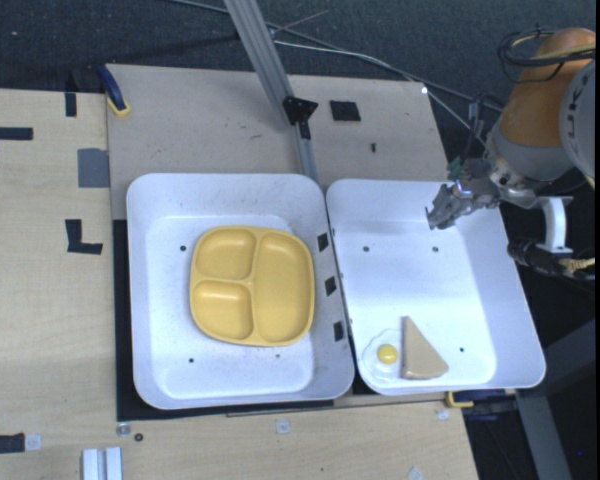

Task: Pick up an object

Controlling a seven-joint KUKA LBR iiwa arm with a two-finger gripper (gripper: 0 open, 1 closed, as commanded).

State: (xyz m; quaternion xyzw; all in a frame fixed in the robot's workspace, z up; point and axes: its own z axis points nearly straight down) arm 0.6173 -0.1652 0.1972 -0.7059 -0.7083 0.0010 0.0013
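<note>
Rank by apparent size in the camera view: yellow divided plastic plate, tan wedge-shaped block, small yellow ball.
1. Yellow divided plastic plate, left bin, clearly largest.
2. Tan wedge-shaped block, right bin's near corner.
3. Small yellow ball, beside the wedge, smallest.

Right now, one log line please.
gripper: over right bin far edge | holding: nothing seen | yellow plate: left bin | wedge, yellow ball: right bin near corner

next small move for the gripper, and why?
Probably travel toward the near edge of the right bin. The gripper sits at that bin's far edge with nothing seen between its fingers, while the tan wedge and small yellow piece lie together in the near corner. The wedge looks the easier target.
</note>
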